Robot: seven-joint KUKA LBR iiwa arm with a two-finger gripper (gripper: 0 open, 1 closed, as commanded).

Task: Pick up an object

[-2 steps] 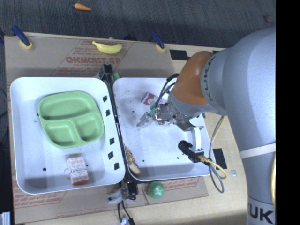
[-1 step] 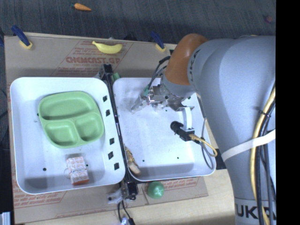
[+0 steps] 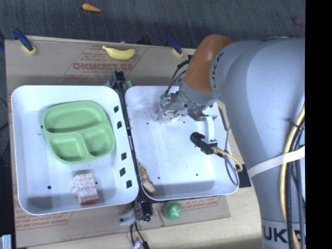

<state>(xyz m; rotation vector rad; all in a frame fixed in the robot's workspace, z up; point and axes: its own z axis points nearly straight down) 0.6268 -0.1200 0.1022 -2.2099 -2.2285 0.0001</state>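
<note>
Camera view: green tray (image 3: 78, 130) and small packet (image 3: 85, 187) in left bin (image 3: 21, 154); fingers (image 3: 168, 110) state unclear.

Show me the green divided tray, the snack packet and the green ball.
green divided tray (image 3: 78, 131), camera view, centre divider
snack packet (image 3: 85, 188), camera view, top face
green ball (image 3: 172, 210), camera view, middle

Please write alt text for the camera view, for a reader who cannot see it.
A grey robot arm lowers its gripper into the right white bin. The left bin holds a green divided tray and a small snack packet.
</note>
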